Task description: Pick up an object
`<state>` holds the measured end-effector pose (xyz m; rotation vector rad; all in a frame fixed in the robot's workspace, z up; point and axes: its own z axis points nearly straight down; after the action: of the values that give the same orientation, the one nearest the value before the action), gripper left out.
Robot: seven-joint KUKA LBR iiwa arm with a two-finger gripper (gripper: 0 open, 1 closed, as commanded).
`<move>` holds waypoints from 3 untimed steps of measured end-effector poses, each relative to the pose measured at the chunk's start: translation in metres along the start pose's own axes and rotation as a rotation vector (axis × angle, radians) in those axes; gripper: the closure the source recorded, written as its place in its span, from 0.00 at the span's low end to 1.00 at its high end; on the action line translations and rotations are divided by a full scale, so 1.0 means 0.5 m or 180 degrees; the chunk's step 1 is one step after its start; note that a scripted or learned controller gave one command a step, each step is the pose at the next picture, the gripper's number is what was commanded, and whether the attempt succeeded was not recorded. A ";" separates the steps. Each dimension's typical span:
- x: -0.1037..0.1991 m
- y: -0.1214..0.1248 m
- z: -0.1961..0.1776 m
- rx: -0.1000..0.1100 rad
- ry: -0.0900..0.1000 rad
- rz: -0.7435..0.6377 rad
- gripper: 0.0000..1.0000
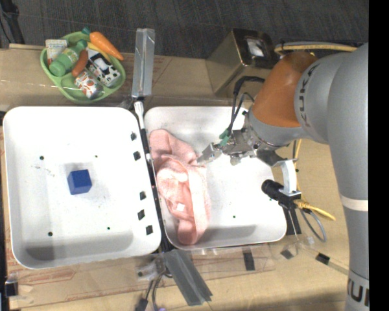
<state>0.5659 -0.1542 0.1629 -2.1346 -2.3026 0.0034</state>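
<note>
A crumpled pink cloth [180, 188] lies along the left side of the right bin [246, 225], against the divider. My gripper [211, 153] hangs low over the right bin, its tip right at the cloth's upper right edge. Whether it touches or holds the cloth I cannot tell. A small blue cube [80, 181] sits alone in the middle of the left bin [26, 141].
A green bowl [82, 63] with toy vegetables and small packets stands on the bench behind the left bin. A brown box [240, 54] sits behind the right bin. The arm's grey body covers the bench to the right.
</note>
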 end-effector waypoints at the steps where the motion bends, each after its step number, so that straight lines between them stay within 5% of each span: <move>1: 0.024 0.062 0.142 0.0001 0.0006 -0.0687 0.00; 3: 0.075 0.141 0.139 -0.0011 0.0001 -0.0625 0.00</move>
<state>0.6332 -0.1114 0.0934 -1.8999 -2.5023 -0.0011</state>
